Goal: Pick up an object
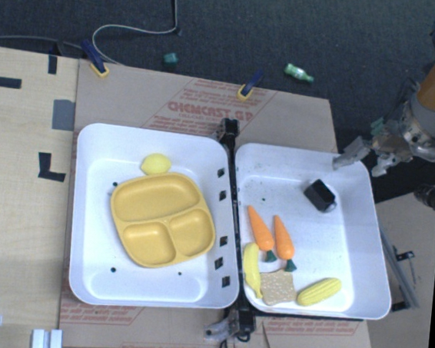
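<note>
- Nearest the camera, toy foods are grouped at the front of the right bin point(367, 224): a corn cob point(318, 291), a cracker-like square point(276, 288) and a pale yellow banana-like piece point(252, 267), the last two touching.
- Two carrots point(271, 234) are laid side by side just behind that group, tips toward the bin's back.
- A small black block point(319, 195) is seen alone toward the back of the right bin, well apart from the food.
- A yellow divided tray point(162, 220) is set in the left bin point(92, 195), with a small yellow rounded piece point(156, 164) just beside its far edge.
- At the right bin's back right corner, the gripper point(354, 156) is held over the rim; whether its fingers are spread or closed cannot be told, and nothing is seen between them.
- Progress is judged nil: no object is lifted, every item rests in a bin. Choice of target, descent, grasp and lift are all left. The black block lies nearest the gripper.
</note>
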You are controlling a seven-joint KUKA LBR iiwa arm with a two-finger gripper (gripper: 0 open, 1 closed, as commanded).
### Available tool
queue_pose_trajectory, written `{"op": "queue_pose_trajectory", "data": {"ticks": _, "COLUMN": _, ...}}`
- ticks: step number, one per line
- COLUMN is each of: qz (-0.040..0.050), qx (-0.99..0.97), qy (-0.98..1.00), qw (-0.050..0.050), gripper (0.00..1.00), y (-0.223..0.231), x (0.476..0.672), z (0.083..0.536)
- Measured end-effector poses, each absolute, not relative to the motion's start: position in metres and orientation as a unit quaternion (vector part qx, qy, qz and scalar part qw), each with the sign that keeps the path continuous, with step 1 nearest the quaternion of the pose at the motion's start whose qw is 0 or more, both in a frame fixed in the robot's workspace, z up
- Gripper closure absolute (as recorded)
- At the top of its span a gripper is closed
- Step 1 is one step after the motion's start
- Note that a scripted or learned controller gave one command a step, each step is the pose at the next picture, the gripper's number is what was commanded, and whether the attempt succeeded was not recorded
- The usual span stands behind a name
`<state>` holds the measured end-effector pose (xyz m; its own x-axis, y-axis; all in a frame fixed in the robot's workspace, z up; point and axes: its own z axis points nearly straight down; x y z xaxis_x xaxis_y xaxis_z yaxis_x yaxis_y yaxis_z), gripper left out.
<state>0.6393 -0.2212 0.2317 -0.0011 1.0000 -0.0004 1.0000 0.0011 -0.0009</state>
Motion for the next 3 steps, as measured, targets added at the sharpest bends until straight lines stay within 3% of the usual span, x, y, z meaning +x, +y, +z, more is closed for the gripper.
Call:
{"op": "queue_pose_trajectory", "data": {"ticks": 1, "qz": 0.0013, "qx": -0.706, "qy": -0.708, "qw": 0.001, "gripper": 0.0, "y": -0.223, "x": 0.634, "z": 0.115}}
{"op": "queue_pose_trajectory", "data": {"ticks": 2, "qz": -0.001, "qx": -0.706, "qy": -0.708, "qw": -0.001, "gripper": 0.0, "y": -0.13, "x": 0.669, "z": 0.086}}
{"op": "queue_pose_trajectory", "data": {"ticks": 3, "qz": 0.0003, "qx": -0.707, "qy": -0.707, "qw": -0.003, "gripper": 0.0, "y": -0.177, "x": 0.66, "z": 0.087}}
